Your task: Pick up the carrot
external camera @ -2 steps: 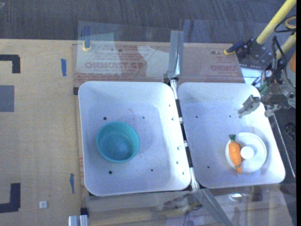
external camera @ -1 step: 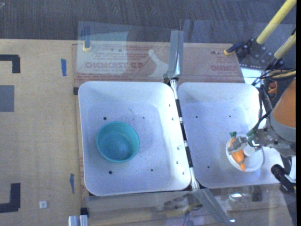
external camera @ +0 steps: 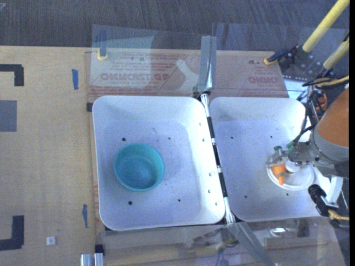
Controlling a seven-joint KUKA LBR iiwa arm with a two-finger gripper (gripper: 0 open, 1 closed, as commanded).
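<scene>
A small orange piece, the carrot (external camera: pixel 280 175), lies at the right side of the right bin (external camera: pixel 249 170), on or against a round white dish-like object (external camera: pixel 294 179). My gripper (external camera: pixel 287 160) hangs right over the carrot, reaching in from the right below the orange wrist band (external camera: pixel 338 129). It hides part of the carrot and the dish. A tiny green bit (external camera: pixel 277 148) shows at the gripper's upper left edge.
A teal bowl (external camera: pixel 139 167) stands in the left bin (external camera: pixel 150 126), left of centre. A metal divider (external camera: pixel 213 148) runs between the two bins. Cables and yellow rods (external camera: pixel 327 21) sit beyond the right bin's far right corner.
</scene>
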